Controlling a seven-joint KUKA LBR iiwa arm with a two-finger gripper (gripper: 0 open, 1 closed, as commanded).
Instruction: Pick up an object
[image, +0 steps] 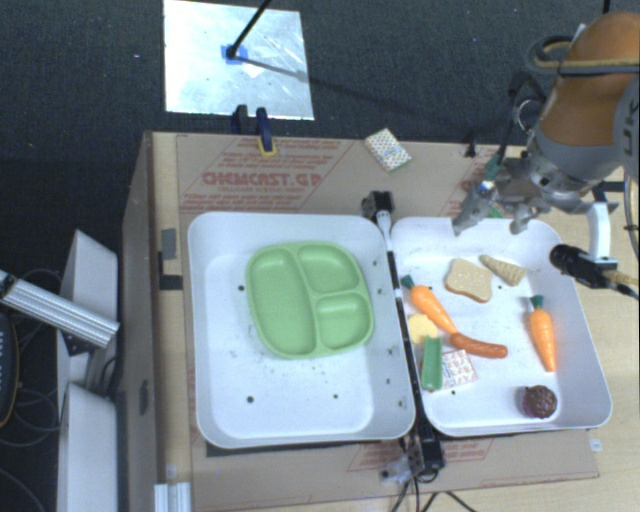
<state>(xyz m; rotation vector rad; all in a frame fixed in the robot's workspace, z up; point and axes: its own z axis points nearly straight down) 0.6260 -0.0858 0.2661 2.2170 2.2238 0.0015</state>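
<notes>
The right bin holds several toy foods: a bread slice, a pale wedge, a carrot by the divider, a second carrot on the right, a sausage, a green stick, a yellow piece, a patterned card and a brown ball. My gripper hangs over the bin's far edge, above and behind the bread. It is open, and nothing sits between its fingers.
In the left bin lies a green divided plate. A small patterned packet rests on the bench behind the bins. A black cylinder juts in at the right bin's right rim.
</notes>
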